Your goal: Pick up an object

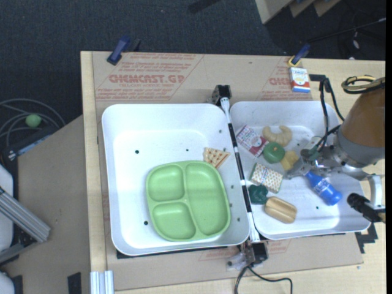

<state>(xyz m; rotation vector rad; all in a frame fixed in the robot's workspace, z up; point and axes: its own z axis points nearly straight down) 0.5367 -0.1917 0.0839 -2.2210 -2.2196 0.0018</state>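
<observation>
Beside claw (304,162), smooth blue bottle (323,187)

Lighting is even and moderately bright from overhead. The two white bins (122,164) verge on glare but keep detail. Shadows are soft and short, falling just beside the green plate (187,199). Dark floor (92,11) reads dim. Overall sharpness is low, with fine print blurred.

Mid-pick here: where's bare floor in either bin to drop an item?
Left bin: bare white across its far half, above the green divided plate and left of the waffle piece. Right bin: a bare strip along the near edge, right of the bread roll. Its centre is crowded with toys around the pincer.
</observation>
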